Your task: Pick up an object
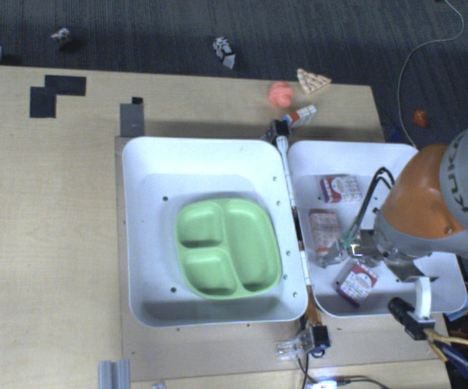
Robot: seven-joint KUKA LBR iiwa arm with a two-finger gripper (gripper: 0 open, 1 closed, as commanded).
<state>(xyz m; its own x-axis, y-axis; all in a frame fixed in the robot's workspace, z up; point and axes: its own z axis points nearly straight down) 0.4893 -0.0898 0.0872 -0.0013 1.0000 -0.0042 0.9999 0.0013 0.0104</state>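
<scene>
the gripper (349, 248) hangs low in the right bin (315, 164) among small packets (356, 283); possibly touching one, its grip unreadable.

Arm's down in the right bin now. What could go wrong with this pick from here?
1. Three small packets crowd the right bin: the top packet, middle packet and lower packet. The gripper sits between the last two, so it might close on an edge or nudge both.
2. It works near the wall shared with the left bin, so a collision seems possible.
</scene>
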